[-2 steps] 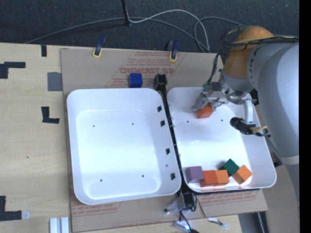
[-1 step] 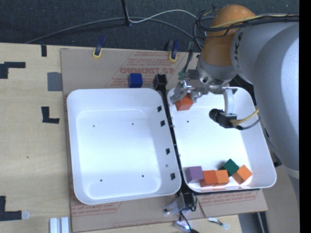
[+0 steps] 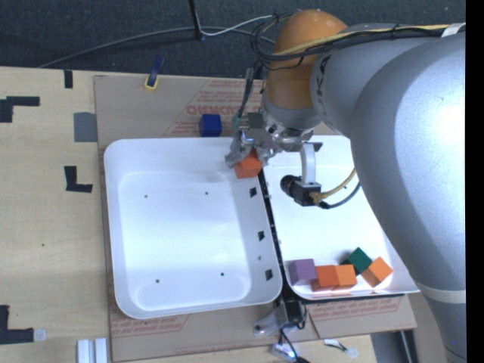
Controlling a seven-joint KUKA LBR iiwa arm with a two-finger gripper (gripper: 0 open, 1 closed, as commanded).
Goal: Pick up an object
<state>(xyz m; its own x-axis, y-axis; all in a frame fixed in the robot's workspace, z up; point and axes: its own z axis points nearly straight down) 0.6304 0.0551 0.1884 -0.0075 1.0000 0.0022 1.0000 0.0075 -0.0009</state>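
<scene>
A: Item one, the left bin (image 3: 128, 203). Edges and room?

B: Shallow white tray with rounded corners and a bare floor. Its right rim runs just beside the right bin (image 3: 378, 237), black clips along the seam between them. Widest open floor in view.

A: The right bin?

B: Much of it lies under the grey arm (image 3: 401, 127). A cluster sits against its near rim: purple block (image 3: 303, 270), two orange blocks (image 3: 335, 277), green block (image 3: 358, 260), another orange block (image 3: 378, 270), all touching or just beside one another.

A: Outside the bins?

B: A blue block (image 3: 211, 125) on the cardboard sheet (image 3: 189, 97), beyond the left bin's far rim.

A: The gripper (image 3: 249, 157)?

B: Over the far right corner of the left bin, near the seam. Fingers closed narrowly around an orange cube (image 3: 246, 168).

A: Describe the cube.

B: Small, orange-red, plain faces, slightly tilted; it appears raised off the bin floor, though I cannot tell for sure.
</scene>
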